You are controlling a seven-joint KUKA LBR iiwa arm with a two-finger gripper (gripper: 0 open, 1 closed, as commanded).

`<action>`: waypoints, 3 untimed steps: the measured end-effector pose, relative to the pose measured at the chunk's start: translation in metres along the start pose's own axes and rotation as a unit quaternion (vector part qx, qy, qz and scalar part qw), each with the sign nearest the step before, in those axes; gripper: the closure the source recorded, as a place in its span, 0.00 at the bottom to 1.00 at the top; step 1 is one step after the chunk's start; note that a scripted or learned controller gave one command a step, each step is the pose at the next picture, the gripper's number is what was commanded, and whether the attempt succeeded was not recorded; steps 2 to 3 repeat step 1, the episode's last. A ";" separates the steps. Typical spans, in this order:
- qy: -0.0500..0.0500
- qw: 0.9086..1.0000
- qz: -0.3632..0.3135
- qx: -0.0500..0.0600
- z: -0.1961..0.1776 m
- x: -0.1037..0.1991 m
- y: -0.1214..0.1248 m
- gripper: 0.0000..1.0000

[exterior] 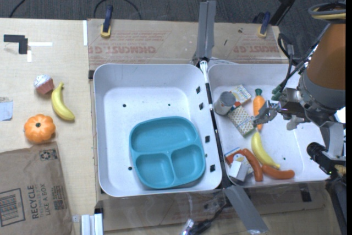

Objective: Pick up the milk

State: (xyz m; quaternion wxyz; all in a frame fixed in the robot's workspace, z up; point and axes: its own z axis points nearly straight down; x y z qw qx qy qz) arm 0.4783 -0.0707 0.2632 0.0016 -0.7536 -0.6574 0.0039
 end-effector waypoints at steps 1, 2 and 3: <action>0.000 1.000 -0.022 0.001 0.076 0.055 -0.003 0.00; 0.000 1.000 -0.022 0.001 0.076 0.055 -0.003 0.00; 0.000 1.000 -0.022 0.001 0.076 0.055 -0.003 0.00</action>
